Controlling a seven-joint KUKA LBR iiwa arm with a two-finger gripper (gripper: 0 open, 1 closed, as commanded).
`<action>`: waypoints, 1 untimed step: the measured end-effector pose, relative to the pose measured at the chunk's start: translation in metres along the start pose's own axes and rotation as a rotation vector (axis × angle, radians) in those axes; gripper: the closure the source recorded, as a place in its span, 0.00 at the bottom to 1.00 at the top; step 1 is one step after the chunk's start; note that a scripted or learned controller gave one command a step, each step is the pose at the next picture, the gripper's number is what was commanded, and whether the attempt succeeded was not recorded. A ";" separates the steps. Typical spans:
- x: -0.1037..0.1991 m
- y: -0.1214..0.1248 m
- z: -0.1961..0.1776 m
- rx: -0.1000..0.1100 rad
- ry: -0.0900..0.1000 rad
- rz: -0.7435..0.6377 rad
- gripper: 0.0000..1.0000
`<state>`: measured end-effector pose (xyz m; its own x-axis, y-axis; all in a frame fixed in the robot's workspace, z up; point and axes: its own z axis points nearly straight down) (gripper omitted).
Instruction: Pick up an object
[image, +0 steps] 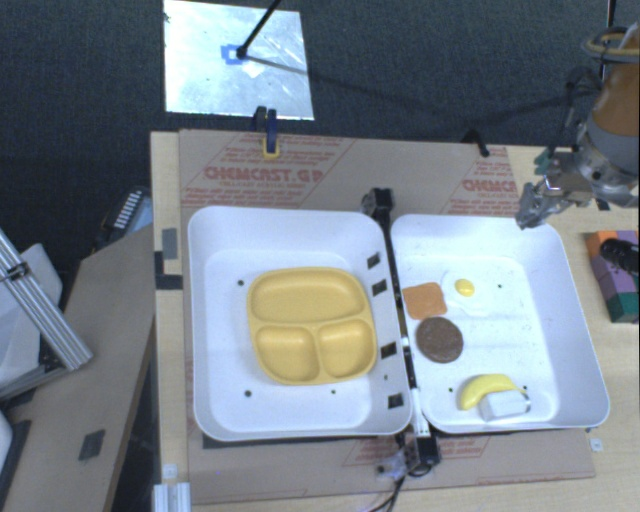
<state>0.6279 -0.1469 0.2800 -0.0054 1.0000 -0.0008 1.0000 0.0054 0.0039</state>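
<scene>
Below and to the left of the gripper (532, 210), the fried egg (465, 289), toast (424, 299), brown patty (439, 339) and banana (487, 389) are spread apart in the right bin (570, 300), probably so each can be approached alone. Nothing is seen held by the gripper, which is poised over the bin's far corner.

Grey metal hand (533, 208), orange band above, cabling.

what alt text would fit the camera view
A gripper hovers over the right bin's far corner; inside lie a fried egg, toast, brown patty and banana. The left bin holds a yellow tray.
</scene>
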 end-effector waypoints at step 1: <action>0.048 -0.011 -0.003 0.002 0.002 -0.003 1.00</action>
<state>0.6161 -0.0989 0.2833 -0.0089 1.0000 0.0014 1.0000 0.0088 0.0019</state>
